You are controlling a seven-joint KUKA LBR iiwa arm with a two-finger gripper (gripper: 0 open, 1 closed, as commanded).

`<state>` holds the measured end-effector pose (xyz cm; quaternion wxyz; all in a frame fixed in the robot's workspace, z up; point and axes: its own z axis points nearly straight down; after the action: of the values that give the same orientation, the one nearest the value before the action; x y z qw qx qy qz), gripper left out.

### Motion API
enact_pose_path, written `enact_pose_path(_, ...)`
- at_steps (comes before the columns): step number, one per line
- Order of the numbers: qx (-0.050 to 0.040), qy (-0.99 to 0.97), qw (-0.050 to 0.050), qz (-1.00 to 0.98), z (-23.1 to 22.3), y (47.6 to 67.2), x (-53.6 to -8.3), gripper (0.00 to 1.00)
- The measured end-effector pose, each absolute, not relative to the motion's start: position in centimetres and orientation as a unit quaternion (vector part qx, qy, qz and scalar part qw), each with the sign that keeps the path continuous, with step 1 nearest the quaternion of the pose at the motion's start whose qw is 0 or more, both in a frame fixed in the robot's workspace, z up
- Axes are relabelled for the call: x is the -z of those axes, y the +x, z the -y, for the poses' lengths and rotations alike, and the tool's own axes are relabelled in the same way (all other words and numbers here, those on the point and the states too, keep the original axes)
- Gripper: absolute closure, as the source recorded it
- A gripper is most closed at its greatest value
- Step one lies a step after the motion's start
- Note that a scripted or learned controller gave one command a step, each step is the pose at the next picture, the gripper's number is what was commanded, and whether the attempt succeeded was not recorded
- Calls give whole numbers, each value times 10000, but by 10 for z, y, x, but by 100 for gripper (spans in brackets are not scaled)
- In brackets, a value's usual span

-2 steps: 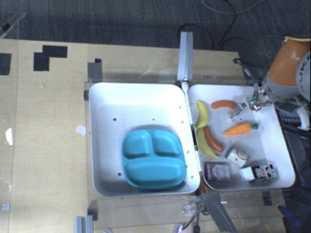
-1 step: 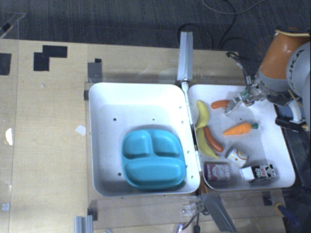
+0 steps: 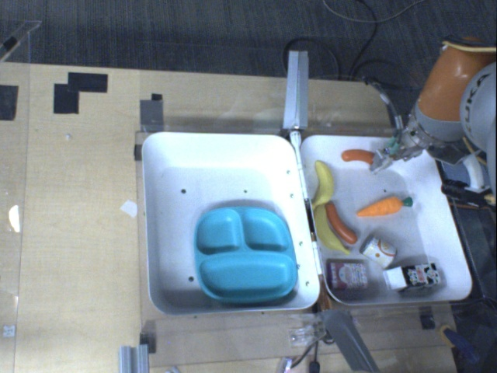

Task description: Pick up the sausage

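Gripper (image 3: 386, 158): low in the right bin (image 3: 446, 231), at the far sausage's right end; finger state cannot be told.
Sausage (image 3: 356, 156): far wall, unheld.
Second sausage (image 3: 341, 222): against the banana (image 3: 324, 183).
Risk: glancing contact — sausage rolls; carrot (image 3: 380, 207) near.

The arm reaches in from the right, orange band up high, and the gripper (image 3: 386, 160) is down in the right bin (image 3: 450, 239), right at the end of a small orange-red sausage (image 3: 356, 156) near the back wall. Further forward there's a carrot (image 3: 382, 206), and a second sausage (image 3: 341, 223) lying against a banana (image 3: 324, 200) by the divider. Small cartons (image 3: 411, 276) and a dark packet (image 3: 347, 274) sit along the front. Over in the left bin (image 3: 178, 169), a blue divided plate (image 3: 245, 253).
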<state>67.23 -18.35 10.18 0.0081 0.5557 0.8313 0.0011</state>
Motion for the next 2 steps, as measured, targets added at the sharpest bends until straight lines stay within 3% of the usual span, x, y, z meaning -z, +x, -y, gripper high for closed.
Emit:
enact_pose_path(1, -21, 4722, 59, -8814, 140, 671, -215, 100)
enact_pose_path(2, -10, 3812, 36, -9245, 167, 570, -170, 100)
